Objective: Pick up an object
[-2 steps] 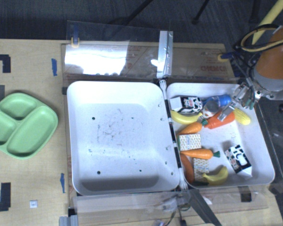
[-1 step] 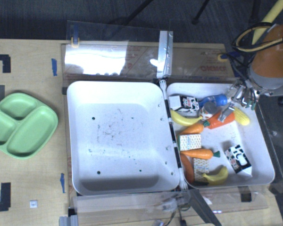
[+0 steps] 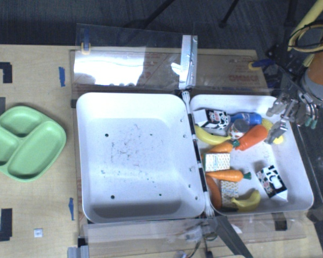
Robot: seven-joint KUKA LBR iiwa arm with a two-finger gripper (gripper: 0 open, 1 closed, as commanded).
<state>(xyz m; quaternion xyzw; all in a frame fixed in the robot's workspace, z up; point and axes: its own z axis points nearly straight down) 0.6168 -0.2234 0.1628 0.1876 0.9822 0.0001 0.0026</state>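
At the right edge of the frame, the gripper (image 3: 282, 117) is hanging over the upper right corner of the right bin (image 3: 304, 190), its fingers standing apart with nothing between them. Just left of it a carrot (image 3: 252, 137) is lying against a banana (image 3: 211, 137) and a blue can (image 3: 242, 121). No lettering is showing clearly on the black-and-white cartons (image 3: 271, 180). The left bin (image 3: 133, 155) is sitting beside a green divided plate (image 3: 25, 142).
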